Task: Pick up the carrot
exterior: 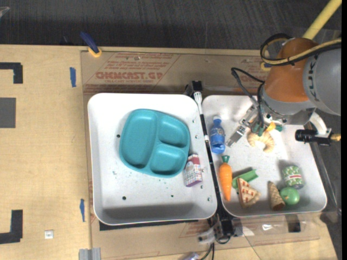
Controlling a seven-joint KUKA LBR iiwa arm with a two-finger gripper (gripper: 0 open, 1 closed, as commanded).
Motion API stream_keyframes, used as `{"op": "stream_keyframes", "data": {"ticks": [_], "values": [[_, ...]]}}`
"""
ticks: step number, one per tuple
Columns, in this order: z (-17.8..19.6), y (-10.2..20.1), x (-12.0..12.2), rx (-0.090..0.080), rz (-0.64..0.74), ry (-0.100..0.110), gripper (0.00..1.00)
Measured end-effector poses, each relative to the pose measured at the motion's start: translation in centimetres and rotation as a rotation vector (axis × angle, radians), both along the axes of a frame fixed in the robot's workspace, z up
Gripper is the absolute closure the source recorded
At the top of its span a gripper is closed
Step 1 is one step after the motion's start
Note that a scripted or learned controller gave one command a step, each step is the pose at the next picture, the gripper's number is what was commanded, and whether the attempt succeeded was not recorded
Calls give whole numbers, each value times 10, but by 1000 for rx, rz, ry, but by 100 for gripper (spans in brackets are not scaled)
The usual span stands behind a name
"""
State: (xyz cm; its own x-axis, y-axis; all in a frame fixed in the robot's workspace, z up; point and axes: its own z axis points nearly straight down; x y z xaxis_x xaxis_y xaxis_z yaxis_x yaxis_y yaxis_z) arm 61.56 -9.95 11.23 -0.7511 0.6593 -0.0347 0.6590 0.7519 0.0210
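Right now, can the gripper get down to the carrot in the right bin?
Probably yes. The carrot lies uncovered by the bin's left wall, with the gripper up and right of it; the pizza slice close beside it might crowd the fingers.

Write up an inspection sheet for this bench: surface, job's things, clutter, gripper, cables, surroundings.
Surface: two white bins side by side, left bin, right bin, on a cardboard sheet.
Job's things: carrot lies in the right bin by its left wall, apart from the gripper.
Clutter: teal divided plate, small bottle, blue bottle, pizza slice, green apple.
Gripper: gripper low over the right bin's upper part.
Cables: black cable looping at the wrist.
Surroundings: blue tape marks.
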Motion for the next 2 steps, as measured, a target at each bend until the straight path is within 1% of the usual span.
{"op": "stream_keyframes", "data": {"ticks": [1, 2], "values": [[-22, 3, -70, 6, -11, 25, 0], [-6, 2, -128, -10, 361, 22, 0]]}}
